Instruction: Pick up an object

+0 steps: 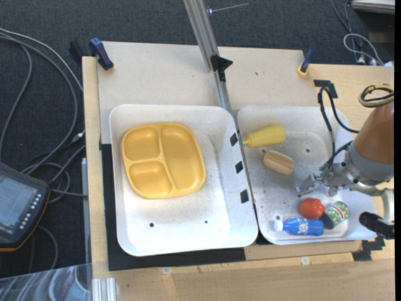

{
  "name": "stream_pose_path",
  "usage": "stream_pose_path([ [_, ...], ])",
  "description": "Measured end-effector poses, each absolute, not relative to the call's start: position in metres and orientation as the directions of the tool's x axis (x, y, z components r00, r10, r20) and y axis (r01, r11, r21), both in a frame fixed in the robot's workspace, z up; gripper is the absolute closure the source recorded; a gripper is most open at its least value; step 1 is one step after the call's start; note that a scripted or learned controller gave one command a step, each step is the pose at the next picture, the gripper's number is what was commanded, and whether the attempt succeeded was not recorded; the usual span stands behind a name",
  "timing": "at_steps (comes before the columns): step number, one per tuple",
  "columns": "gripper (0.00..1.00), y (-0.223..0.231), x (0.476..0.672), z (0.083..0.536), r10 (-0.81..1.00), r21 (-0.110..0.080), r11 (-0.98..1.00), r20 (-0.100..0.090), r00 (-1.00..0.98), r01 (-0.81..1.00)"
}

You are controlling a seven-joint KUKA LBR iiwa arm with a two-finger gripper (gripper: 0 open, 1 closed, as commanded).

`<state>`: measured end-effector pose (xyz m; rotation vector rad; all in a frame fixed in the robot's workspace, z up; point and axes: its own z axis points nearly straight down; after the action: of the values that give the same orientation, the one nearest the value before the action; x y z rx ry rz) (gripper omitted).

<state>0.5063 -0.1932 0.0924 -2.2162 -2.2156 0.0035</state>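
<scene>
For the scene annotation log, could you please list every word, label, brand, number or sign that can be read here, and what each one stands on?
None can be read.
Blue bottle: a white label with coloured print, too blurred to read.
Round green and white item: printed pattern, too small to read.
Handheld screen unit at the left edge: display too small and dark to read.
Yellow bottle, yellow divided plate: no visible text.

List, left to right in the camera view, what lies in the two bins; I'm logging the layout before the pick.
Yellow divided plate → yellow mustard bottle → hot dog toy → blue bottle → red ball → green-and-white ball.
</scene>
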Motion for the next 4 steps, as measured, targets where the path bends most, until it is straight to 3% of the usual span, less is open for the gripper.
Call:
stream_pose_path([
  [1,1.00,-0.194,0.509,0.107,1.000,0.001,0.000,0.001,0.000,1.000],
  [4,1.00,-0.193,0.519,0.274,1.000,0.009,0.002,-0.004,-0.002,1.000],
])
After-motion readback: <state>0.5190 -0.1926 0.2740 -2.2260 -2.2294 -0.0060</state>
